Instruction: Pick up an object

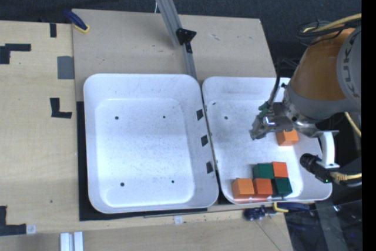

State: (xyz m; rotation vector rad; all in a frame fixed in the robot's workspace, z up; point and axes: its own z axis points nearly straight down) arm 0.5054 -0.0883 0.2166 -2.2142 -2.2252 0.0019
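Observation:
My gripper (260, 129) hangs over the middle of the right bin (235, 97), below the orange band of the arm (320, 76). An orange block (287, 137) shows just to the right of the gripper, partly hidden under the wrist; whether it is held or lying on the bin floor is unclear. Near the front of the same bin, a cluster of blocks lies close together: an orange one (242, 187), a green one (264, 170), another orange (280, 169), one more orange (263, 186) and a dark green one (282, 186).
The left bin (141, 144) stands beside the right one, their rims touching. A slanted metal bar (167, 3) crosses the back of the bench. Cables and a black part (314, 167) hang at the arm's right side.

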